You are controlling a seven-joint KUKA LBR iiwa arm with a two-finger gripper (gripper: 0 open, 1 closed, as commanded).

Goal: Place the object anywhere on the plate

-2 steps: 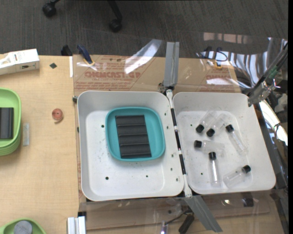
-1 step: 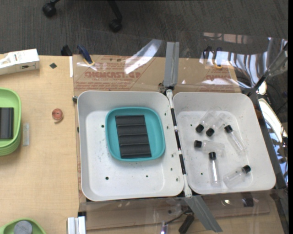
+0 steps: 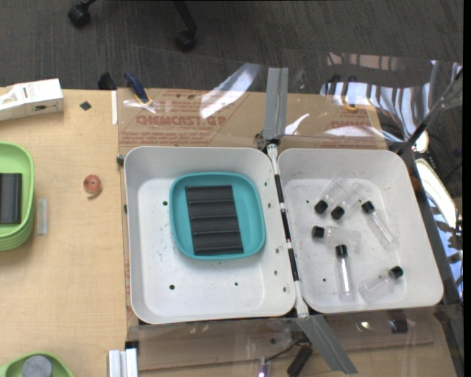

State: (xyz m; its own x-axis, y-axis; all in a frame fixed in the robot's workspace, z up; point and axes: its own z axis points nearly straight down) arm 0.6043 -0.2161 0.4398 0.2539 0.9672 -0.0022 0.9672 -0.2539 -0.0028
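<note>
A teal plate (image 3: pixel 254 221) lies in the left white bin (image 3: pixel 147 287), with a dark ribbed rectangular insert (image 3: pixel 213 218) on its middle. In the right white bin (image 3: pixel 419 221) lie several small clear vials with black caps: one (image 3: pixel 376 221) toward the right, one (image 3: pixel 343 266) near the centre front, one (image 3: pixel 385 279) at the front right, and others (image 3: pixel 329 205) nearer the back.
A clear plastic sheet (image 3: pixel 221 103) lies behind the bins. On the wooden bench at the left are a green tray (image 3: pixel 22 177), a small round pink object (image 3: pixel 91 184) and a white box (image 3: pixel 29 97). Office chair wheels (image 3: pixel 81 11) stand on the carpet.
</note>
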